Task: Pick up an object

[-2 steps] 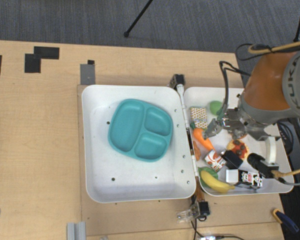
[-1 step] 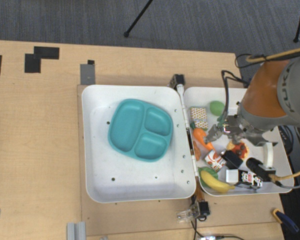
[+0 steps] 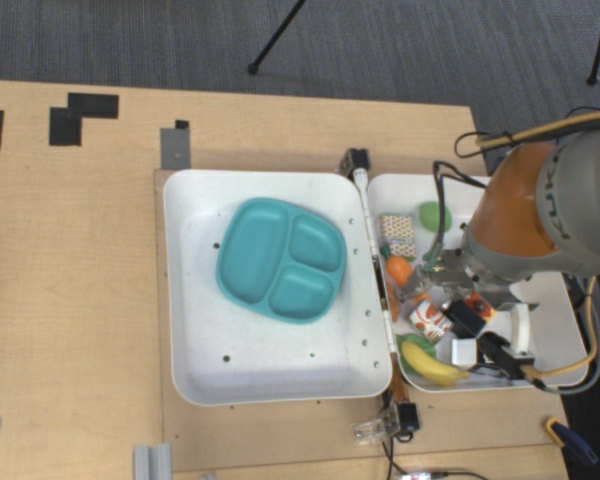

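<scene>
Over the right bin (image 3: 555,313), at 3 o'clock from the teal plate (image 3: 280,258), the gripper (image 3: 450,303) hangs above the banana (image 3: 428,362) and small clutter, its grip impossible to judge; nothing looks lifted, so the pick remains.

A plate (image 3: 280,258) lies in my left bin (image 3: 195,368). In my right bin (image 3: 560,338), a banana (image 3: 427,363) lies in front, under my arm (image 3: 540,208).

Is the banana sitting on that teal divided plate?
No. The banana lies in the right bin, while the teal divided plate sits in the left bin.
</scene>
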Controlling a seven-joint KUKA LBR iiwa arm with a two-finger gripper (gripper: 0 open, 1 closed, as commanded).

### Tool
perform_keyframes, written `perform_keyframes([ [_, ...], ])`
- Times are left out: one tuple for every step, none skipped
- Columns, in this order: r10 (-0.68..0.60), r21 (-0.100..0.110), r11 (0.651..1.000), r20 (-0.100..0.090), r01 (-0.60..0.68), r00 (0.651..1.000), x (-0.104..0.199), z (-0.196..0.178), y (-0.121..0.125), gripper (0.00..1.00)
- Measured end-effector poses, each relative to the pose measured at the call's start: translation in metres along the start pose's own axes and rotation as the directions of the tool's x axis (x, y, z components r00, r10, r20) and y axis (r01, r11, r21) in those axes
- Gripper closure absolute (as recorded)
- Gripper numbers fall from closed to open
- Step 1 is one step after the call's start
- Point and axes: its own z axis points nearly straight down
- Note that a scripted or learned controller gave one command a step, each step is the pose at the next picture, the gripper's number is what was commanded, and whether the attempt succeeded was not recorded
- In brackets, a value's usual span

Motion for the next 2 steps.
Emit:
perform_keyframes([
  [0.000, -0.008, 1.000, 0.002, 0.000, 1.000, -0.002, -0.001, -0.047, 0.00],
  [0.000, -0.014, 1.000, 0.002, 0.000, 1.000, -0.001, -0.012, -0.045, 1.00],
])
